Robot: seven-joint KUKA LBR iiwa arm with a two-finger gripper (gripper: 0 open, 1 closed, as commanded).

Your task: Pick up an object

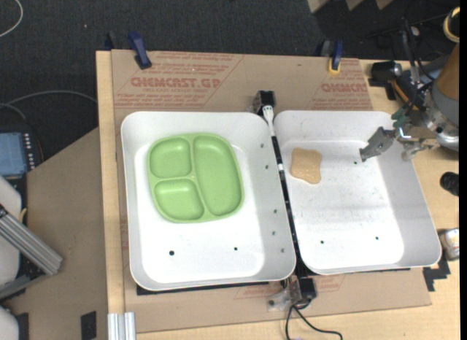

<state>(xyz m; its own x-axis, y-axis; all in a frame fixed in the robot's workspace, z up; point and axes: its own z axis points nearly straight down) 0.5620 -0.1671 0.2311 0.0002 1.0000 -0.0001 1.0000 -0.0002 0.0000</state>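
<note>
- One small tan object (306, 165), flat and shaped a little like a slice of bread, lies in the right bin (365, 251), in its upper left part, close to the wall that divides the two bins.
- It lies alone on the white floor of this bin and nothing touches it.
- The gripper (379, 143) is over the upper right part of the same bin, well apart from the tan object and to its right.
- Its grey fingers (373, 146) point down and to the left; nothing is seen between them, and whether they are spread or pressed together I cannot tell.
- The arm (442, 112) comes in from the right edge, over the rim of the right bin.
- The left bin (211, 258) holds a green plate (195, 178) with three compartments, lying flat in its upper middle part.
- Both bins stand side by side on a brown board (204, 76) with red print on it.
- Two clamps, a blue one (139, 49) and a yellow one (336, 58), sit on the far edge of the board.
</note>
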